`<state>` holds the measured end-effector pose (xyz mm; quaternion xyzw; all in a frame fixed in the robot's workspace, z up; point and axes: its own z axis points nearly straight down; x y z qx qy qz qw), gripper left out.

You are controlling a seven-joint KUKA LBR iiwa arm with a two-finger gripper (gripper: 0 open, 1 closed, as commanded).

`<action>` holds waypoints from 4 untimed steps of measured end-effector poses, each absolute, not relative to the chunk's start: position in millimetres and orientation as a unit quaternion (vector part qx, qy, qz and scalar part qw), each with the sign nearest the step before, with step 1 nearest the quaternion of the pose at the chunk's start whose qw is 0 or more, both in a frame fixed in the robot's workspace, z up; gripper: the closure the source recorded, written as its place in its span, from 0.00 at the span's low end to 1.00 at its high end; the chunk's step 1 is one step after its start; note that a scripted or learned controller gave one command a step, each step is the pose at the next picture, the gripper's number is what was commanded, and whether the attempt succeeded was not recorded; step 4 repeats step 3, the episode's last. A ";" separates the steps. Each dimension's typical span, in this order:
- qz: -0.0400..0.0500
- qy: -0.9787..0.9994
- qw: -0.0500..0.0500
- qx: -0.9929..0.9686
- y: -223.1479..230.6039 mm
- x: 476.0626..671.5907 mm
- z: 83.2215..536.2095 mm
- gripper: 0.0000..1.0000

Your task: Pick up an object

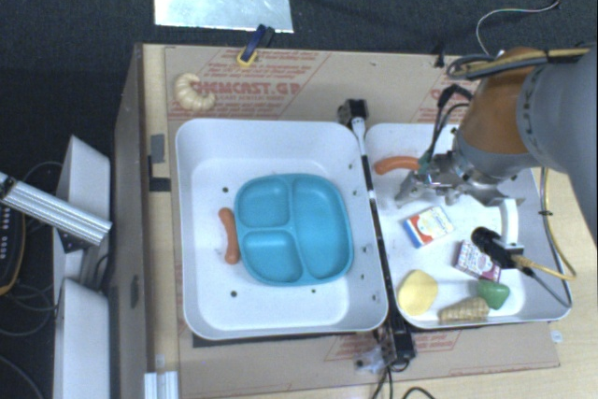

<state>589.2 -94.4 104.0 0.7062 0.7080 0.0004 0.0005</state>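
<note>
Camera view, left to right: blue tray (pixel 292 229) centred in left bin (pixel 206 154), sausage (pixel 228 235) beside its left edge. Right bin (pixel 551 318): carton (pixel 429 225) mid-floor, likely target, just below gripper (pixel 432 185); claw state indeterminate.

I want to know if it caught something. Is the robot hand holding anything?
Cannot tell. The gripper sits low beside the sausage.
</note>
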 end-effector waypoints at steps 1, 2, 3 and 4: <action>0.000 0.708 0.000 0.707 -105.6 557.6 84.2 0.00; 0.001 0.708 0.001 0.706 -105.4 558.4 94.8 1.00; 0.002 0.709 0.001 0.706 -30.5 578.2 185.4 1.00; 0.002 0.709 0.001 0.706 -30.5 578.2 185.4 1.00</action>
